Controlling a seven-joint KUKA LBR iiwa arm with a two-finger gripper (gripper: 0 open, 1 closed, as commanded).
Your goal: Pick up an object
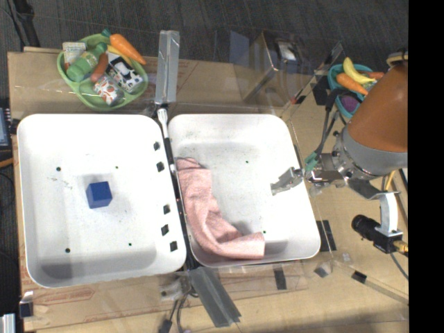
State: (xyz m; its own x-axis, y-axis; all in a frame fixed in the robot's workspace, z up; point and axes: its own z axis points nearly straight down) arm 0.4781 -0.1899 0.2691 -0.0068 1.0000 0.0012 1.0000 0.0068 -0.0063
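A blue cube (99,193) sits in the left bin (41,137), left of its middle. A pink cloth (208,214) lies crumpled along the left and front side of the right bin (277,127). My gripper (286,181) hangs at the right bin's right edge, well right of the cloth and far from the cube. Nothing shows between its grey fingers (281,184). The arm with its orange band (385,109) comes in from the right.
A green bowl (97,101) with toy food stands behind the left bin. A metal divider (166,68) rises between the bins at the back. Another bowl with a banana (354,75) stands at the back right, near cables and brackets.
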